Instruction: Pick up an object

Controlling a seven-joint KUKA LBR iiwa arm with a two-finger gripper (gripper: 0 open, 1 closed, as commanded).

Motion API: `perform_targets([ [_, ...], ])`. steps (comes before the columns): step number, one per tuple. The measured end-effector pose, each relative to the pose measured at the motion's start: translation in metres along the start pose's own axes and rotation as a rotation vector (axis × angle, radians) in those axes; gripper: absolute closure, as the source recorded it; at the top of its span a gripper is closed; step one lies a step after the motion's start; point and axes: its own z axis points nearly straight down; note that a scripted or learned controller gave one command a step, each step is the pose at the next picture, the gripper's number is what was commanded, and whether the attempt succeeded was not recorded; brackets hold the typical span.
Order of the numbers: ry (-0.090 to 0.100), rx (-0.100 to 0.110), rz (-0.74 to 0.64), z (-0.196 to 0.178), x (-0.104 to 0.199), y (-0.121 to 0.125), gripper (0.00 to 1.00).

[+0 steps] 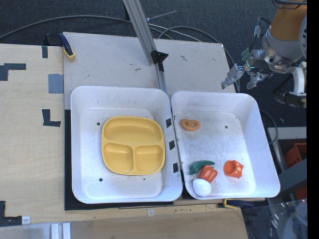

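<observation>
My gripper (242, 78) hangs beyond the right bin's (259, 133) far corner.
Fingers spread, nothing between them.

Pale wooden bench (25, 148) over dark carpeted floor (209, 9), loose cables (60, 20).

Matt yellow plastic tray (133, 145); smooth white plastic bins (79, 133).
</observation>
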Motion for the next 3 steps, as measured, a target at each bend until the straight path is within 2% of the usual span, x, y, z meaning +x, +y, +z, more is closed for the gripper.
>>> perform_targets([
  [1,0.000,0.000,0.000,0.000,0.000,0.000,0.00],
  [3,0.001,0.005,0.001,0.091,0.008,-0.003,0.00],
])
